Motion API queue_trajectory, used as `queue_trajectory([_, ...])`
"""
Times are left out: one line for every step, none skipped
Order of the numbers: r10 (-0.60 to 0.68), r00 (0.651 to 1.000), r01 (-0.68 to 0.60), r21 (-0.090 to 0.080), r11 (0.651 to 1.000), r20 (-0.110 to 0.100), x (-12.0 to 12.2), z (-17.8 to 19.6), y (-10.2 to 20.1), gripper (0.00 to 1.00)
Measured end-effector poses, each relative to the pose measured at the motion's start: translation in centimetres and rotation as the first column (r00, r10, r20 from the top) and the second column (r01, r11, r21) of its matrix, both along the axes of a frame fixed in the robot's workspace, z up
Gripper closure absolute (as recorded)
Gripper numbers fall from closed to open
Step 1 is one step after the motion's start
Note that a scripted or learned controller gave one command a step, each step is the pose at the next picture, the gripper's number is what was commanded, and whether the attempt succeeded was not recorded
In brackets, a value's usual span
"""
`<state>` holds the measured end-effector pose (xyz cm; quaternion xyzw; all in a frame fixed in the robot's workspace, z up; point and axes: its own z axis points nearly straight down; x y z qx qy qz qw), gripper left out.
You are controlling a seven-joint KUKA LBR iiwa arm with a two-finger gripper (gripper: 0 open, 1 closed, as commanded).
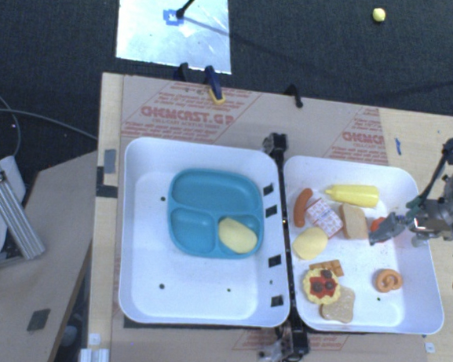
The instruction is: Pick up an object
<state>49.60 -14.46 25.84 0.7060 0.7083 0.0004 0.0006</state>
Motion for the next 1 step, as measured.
queue_trajectory([0.008,1.000,-0.008,0.004,1.000,-0.006,-0.98,-6.09,7.53,0.00])
